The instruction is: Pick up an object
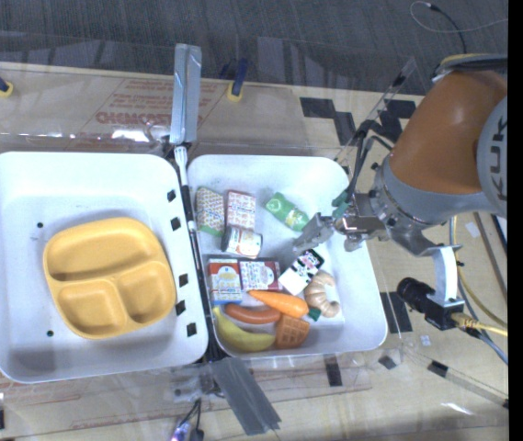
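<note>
The grey arm with its orange band reached in from the right and hung its tool over the right-hand shallow white bin, low over the bin's right half, presumably to try for one of the toys heaped there. How far the tool stood open could not be told, and nothing was plainly seen in its hold.

The likely pickings lay crowded toward the near end of that bin: a small green packet just beside the tool, a black-and-white patterned carton beneath it, a pair of printed snack boxes, a small tin, two red-edged cartons, an orange plastic carrot resting across a sausage and a yellow banana, and a beige mushroom-like lump. Packed so close, any one of them seemed hard to take alone.

The left-hand white bin held a yellow compartmented plastic tray, set apart as though to receive things.

Both bins sat side by side on a pale wooden tabletop with clamps and black tape marks, over a dark grey carpeted floor
</note>
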### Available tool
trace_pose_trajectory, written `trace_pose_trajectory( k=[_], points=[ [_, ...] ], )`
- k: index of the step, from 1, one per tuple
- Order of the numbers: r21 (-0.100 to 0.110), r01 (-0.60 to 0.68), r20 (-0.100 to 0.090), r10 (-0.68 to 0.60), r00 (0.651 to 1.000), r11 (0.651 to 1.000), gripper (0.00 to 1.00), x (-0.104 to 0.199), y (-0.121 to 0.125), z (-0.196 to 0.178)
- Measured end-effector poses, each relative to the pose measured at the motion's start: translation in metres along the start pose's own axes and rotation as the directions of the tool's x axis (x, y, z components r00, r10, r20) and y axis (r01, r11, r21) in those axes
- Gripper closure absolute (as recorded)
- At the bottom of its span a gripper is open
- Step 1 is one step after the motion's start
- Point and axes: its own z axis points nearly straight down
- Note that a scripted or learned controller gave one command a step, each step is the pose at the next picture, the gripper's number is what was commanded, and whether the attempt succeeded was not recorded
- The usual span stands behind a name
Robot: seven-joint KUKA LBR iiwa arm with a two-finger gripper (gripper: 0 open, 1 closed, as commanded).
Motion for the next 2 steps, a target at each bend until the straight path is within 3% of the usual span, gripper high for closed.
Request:
trace_pose_trajectory(
  k=[1,2],
  points=[
    [0.001,0.008,0.001,-0.008,1.000,1.000,0.00,-0.029,0.049,0.059],
    [0.002,-0.097,-0.001,0.097,0.995,0.995,0.00,-0.074,0.030,0.165]
  ],
)
